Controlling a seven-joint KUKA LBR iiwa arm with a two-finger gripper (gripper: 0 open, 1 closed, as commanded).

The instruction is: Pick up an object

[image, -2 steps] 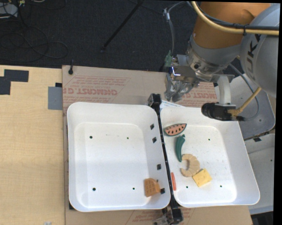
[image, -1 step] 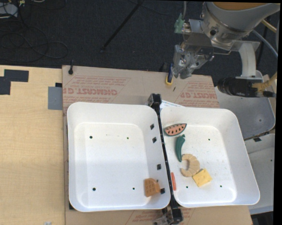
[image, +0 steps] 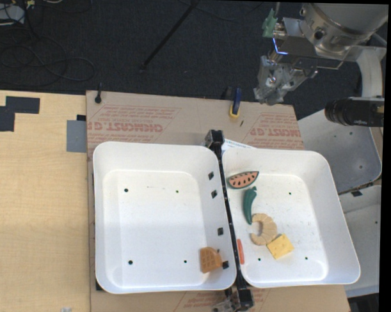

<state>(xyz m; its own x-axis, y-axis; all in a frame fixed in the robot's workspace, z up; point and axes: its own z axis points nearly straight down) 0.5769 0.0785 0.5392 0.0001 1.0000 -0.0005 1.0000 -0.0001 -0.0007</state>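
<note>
The right bin (image: 322,188) holds a watermelon slice (image: 243,179), a green pepper (image: 249,203), a tan crescent-shaped piece (image: 263,229), a yellow cheese block (image: 281,246) and a thin orange stick (image: 241,251) by the divider. In the left bin (image: 118,181) a brown toast-like piece (image: 210,259) lies at the front right corner. My gripper (image: 273,91) hangs high above the bench, beyond the far edge of the right bin, with nothing seen between its fingers.
Both bins rest on a cardboard sheet (image: 152,122). A black clamp strip (image: 221,204) runs between the bins. A small blue and yellow object (image: 236,103) stands at the cardboard's far edge. Wooden bench surface (image: 33,210) lies to the left.
</note>
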